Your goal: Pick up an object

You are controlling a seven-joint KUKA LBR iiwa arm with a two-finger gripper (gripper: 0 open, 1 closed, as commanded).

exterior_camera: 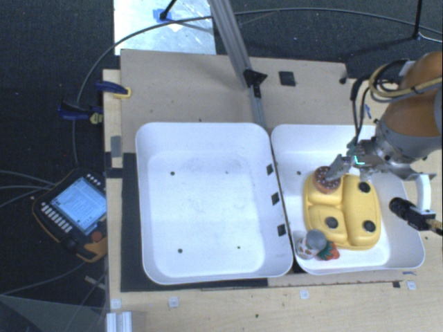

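A large yellow toy [344, 213] lies in the right bin [297, 151], a small round brown piece [322, 178] at its far left corner, where the gripper [346, 171] hovers with fingers spread and nothing between them, while the left bin [149, 185] sits alongside.

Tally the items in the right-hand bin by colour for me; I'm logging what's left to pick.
Yellow: 1, the yellow toy
Brown and pink: 1, the round piece
Grey, with red and green bits: 1, the small cluster
Total: 3
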